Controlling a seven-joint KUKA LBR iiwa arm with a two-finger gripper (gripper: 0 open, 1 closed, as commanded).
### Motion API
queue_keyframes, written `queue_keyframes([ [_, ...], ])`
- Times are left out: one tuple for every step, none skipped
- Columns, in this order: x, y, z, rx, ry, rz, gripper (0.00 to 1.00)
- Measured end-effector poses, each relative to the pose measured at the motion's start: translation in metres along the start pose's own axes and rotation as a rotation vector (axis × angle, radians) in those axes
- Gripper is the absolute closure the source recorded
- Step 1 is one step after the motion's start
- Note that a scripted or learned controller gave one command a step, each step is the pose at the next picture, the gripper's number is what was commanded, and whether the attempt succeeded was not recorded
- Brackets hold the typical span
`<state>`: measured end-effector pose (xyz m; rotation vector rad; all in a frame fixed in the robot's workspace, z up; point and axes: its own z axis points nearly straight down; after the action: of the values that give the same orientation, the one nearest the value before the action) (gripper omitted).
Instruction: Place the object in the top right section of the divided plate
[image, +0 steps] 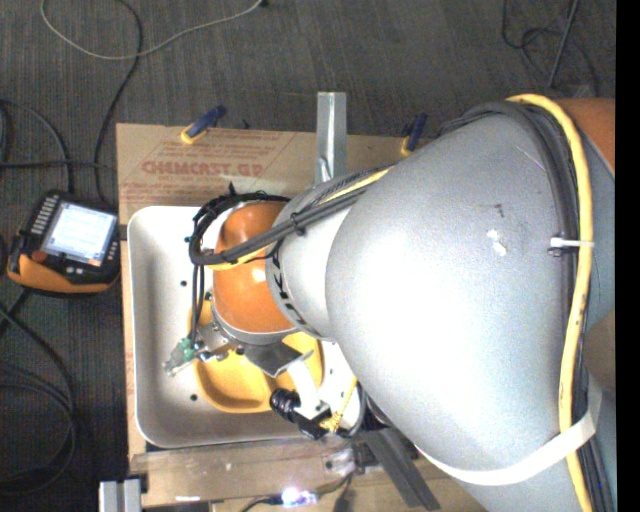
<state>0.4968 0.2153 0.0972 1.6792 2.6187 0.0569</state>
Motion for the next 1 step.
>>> queue_keyframes([
  [0.0072,0.0022,0.0009,0.005,-0.001,0.108,0.0],
])
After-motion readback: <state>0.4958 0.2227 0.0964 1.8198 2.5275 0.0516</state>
